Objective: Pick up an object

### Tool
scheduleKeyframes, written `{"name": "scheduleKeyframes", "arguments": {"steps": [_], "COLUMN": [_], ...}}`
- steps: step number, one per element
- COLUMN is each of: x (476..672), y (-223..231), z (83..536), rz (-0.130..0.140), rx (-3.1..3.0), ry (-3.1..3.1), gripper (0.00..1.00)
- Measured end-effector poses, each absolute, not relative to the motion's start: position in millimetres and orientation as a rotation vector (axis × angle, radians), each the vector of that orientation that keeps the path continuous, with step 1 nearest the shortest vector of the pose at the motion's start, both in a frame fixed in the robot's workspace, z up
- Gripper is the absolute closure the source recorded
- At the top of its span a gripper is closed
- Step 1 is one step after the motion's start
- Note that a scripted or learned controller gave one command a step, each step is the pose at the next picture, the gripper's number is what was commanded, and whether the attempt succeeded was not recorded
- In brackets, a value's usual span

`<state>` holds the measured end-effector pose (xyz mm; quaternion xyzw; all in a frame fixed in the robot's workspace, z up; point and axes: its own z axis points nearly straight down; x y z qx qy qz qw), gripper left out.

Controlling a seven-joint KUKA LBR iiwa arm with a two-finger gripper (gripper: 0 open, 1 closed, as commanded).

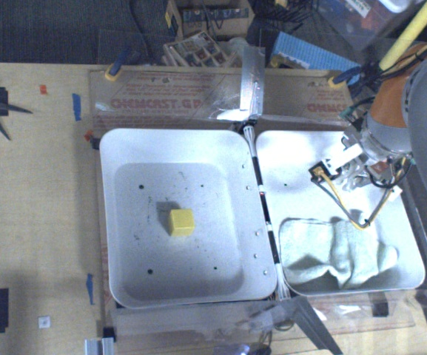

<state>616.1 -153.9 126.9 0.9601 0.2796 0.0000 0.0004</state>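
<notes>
While poised over the right bin (272, 150), hand (346, 170) at the upper part of that bin, above bare white floor; state of closure impossible to tell from this slanted view, with cables and a yellow-black wire (346, 202) crossing beneath the wrist. Nothing seen held.

Two candidate objects. Yellow block (182, 222): far to the left of the hand across the divider, near the middle of the left bin (109, 198), well apart from every wall. Judged light, rigid and somewhat smooth-faced; best taken across two opposite flat sides, squarely, to avoid squirting out. Roughly cubic, so no marked long axis; edges turned slightly off the bin walls.

White cloth (331, 254): just below the hand, toward the near edge of the right bin, crumpled and lying against the front wall. Judged soft, limp and light; best pinched at a raised fold, such as the ridge near its middle, rather than on a flat stretch. Long axis running left to right along the bin's front wall; no definite pointing direction.

Both bins carried on a wooden table (35, 235).
</notes>
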Motion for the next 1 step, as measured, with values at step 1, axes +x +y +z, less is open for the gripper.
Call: {"name": "scheduleKeyframes", "arguments": {"steps": [1], "x": [642.9], "y": [-147.9], "z": [87.2], "rz": [0.004], "rx": [3.098], "ry": [0.511], "gripper": [1.00]}}
